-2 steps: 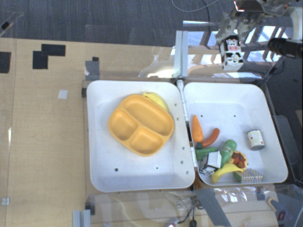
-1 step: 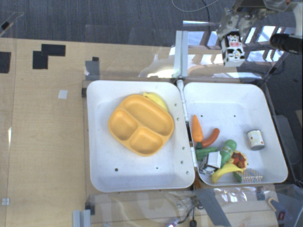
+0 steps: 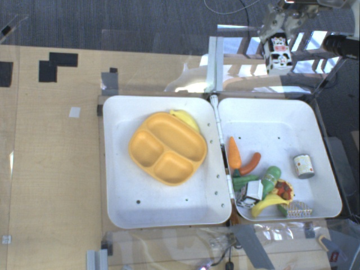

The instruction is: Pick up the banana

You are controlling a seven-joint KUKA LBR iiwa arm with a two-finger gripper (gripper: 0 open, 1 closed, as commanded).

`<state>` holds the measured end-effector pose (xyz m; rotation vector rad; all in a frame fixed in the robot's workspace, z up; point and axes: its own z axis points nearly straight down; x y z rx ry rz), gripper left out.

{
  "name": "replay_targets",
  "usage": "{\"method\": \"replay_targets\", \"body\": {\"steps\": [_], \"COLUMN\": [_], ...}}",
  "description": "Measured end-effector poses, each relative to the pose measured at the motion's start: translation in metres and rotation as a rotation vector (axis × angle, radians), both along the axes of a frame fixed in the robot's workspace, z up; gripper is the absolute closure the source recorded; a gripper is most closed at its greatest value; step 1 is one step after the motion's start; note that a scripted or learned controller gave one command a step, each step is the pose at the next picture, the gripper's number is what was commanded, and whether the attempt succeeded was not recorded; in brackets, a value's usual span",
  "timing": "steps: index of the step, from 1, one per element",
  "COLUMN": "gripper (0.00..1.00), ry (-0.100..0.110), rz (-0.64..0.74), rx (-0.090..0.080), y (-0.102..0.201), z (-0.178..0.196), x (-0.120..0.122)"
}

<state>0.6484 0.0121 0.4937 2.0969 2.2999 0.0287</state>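
Banana (image 3: 265, 205) lies at the right bin's (image 3: 315, 114) near edge, tucked against the toy pile (image 3: 269, 179), so its free left end looks easiest to take. Your gripper (image 3: 278, 55) hangs well apart, beyond the far rim. Clenched or released, you cannot tell.

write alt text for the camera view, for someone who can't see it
A banana lies in a pile of toy food at the near edge of the right bin, while the gripper hangs beyond that bin's far edge. The left bin holds a yellow divided plate.
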Motion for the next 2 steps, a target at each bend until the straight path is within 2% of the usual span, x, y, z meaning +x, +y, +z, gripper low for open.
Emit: {"method": "replay_targets", "body": {"steps": [2], "gripper": [1.0], "ry": [-0.015], "rz": [0.014], "rx": [-0.003], "y": [0.004], "z": [0.024], "x": [0.002]}}
